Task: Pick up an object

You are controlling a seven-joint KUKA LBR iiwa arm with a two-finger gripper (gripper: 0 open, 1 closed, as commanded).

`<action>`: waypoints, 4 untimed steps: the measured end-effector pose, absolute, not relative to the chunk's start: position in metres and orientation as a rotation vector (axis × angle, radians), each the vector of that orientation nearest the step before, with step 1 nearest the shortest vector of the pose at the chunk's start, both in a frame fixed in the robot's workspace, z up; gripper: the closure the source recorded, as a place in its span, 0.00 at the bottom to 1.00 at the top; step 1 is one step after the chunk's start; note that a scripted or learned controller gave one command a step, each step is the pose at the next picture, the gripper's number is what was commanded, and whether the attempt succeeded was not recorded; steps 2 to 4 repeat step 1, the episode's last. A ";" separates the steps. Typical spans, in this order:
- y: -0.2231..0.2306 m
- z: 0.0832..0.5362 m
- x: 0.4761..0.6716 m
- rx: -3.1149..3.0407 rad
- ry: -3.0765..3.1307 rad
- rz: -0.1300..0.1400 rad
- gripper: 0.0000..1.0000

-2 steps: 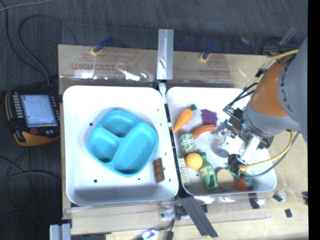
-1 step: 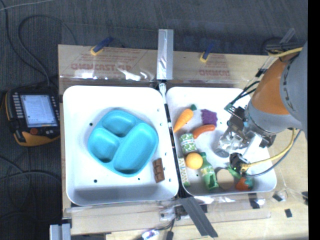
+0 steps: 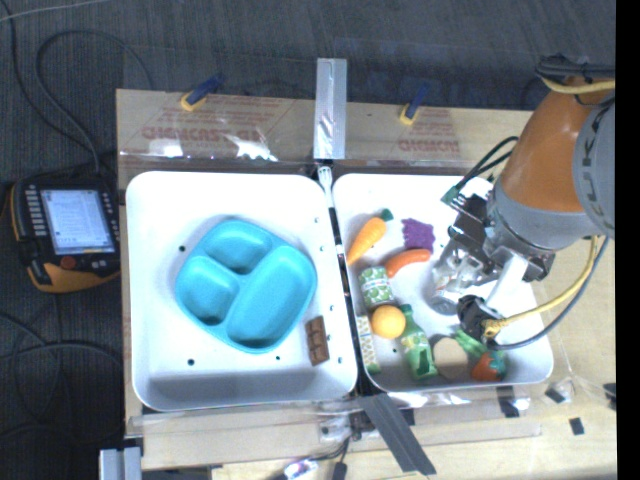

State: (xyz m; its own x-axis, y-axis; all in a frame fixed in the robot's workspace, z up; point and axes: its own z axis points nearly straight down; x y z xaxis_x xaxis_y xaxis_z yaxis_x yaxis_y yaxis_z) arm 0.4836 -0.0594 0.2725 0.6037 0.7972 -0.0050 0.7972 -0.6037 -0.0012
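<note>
Grey-and-orange arm point(image 3: 560, 158) reaching over right bin point(image 3: 540, 368), gripper point(image 3: 452, 286) low among toy food, finger state unclear, orange carrot point(image 3: 366, 238), purple grapes point(image 3: 418, 233), lemon point(image 3: 388, 321), blue divided tray point(image 3: 245, 283) in left bin point(image 3: 160, 368).

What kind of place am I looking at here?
Probably a robotics lab's picking test bench: two white bins side by side, toy food such as a carrot, and a control pendant on the floor.

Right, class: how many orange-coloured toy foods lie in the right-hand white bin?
3 clearly: an orange toy carrot near the bin's left wall, an orange-red oblong piece right of it, and a round yellow-orange fruit lower down. The arm may hide others.
</note>
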 end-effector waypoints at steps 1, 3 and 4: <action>-0.008 0.306 0.510 2.518 1.876 -0.006 1.00; -0.008 0.306 0.510 2.518 1.876 -0.006 1.00; -0.008 0.306 0.510 2.518 1.876 -0.006 1.00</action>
